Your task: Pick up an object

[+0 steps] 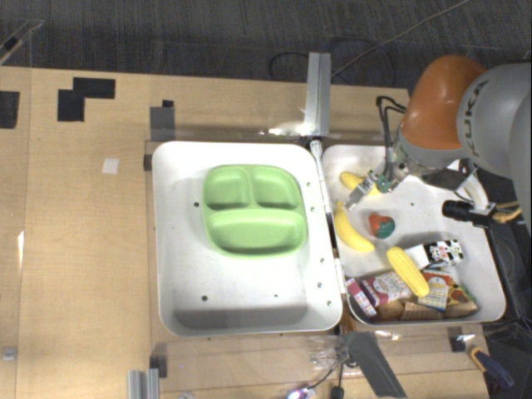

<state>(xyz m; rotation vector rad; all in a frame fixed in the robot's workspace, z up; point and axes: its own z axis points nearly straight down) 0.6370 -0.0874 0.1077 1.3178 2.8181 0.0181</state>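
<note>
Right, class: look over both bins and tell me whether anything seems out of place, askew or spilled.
Nothing looks spilled or damaged. The green divided plate lies flat in the left bin. The right bin is cluttered: two bananas, a corn cob and packets heaped at its near edge.

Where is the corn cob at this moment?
The corn cob lies in the right bin, towards its front, right of the banana and beside the snack packets.

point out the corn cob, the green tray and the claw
corn cob (408, 271): camera view, middle of the cob
green tray (252, 209): camera view, ridge between its compartments
claw (362, 193): camera view, midway between its fingertips
</note>
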